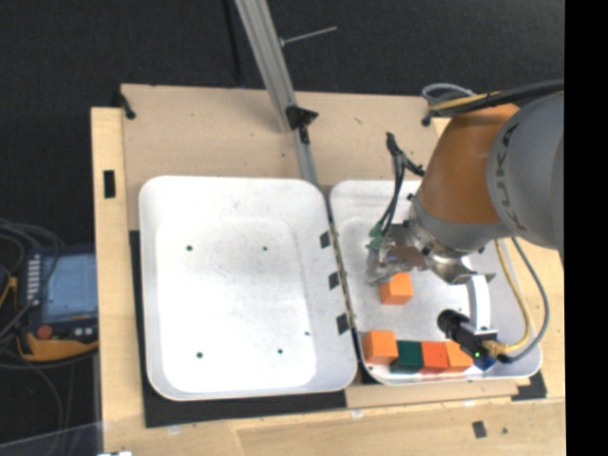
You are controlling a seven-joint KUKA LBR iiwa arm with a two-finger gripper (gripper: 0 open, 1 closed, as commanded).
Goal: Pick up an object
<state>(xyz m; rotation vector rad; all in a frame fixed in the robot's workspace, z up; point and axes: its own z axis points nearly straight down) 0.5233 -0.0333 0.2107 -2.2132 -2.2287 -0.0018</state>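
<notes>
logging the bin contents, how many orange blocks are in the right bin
4 visible. One sits mid-bin just under the claw: orange block. Three lie along the near wall: and, with a green block among them. The arm may hide more.

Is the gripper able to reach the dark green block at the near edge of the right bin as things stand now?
Probably yes. The gripper hangs over the right bin, above an orange block. The green block is wedged between orange blocks in a row, so its sides are hard to grasp.
</notes>
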